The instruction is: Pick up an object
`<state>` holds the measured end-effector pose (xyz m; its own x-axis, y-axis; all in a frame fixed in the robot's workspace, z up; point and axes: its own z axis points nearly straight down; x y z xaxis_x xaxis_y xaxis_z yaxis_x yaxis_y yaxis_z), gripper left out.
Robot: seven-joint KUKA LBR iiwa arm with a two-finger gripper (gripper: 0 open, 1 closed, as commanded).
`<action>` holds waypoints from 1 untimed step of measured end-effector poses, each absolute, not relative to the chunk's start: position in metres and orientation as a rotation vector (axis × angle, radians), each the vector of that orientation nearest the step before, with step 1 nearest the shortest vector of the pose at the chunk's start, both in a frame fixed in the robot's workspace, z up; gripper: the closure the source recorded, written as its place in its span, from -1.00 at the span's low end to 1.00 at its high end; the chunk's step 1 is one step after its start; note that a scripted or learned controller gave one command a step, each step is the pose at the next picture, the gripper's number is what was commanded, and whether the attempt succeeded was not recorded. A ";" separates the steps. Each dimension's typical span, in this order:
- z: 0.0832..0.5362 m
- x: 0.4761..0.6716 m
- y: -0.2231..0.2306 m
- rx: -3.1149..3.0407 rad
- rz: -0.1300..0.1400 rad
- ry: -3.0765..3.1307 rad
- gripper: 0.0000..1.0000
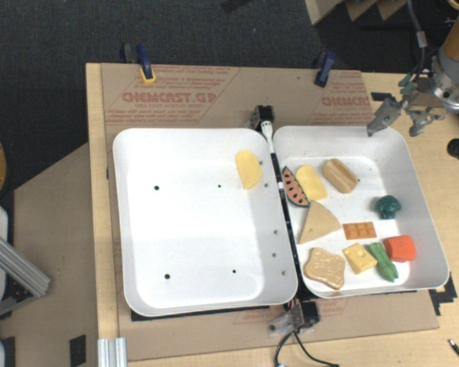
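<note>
My gripper hangs over the far right rim of the right bin, open, with nothing between its fingers. Below it the right bin holds several toy foods: a tan bread roll, a yellow piece, a watermelon slice, a cheese wedge, a dark green lump, an orange cracker, a red block, a green vegetable, a yellow cube and a tan cookie. One yellow piece lies in the left bin.
Both bins rest on a cardboard sheet held by two blue clamps at the back edge. A black divider bracket sits between the bins. A metal frame stands at the left.
</note>
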<state>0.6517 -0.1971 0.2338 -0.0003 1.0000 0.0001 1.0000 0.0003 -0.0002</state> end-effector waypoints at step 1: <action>0.245 0.653 -0.197 -2.223 -0.003 -2.226 1.00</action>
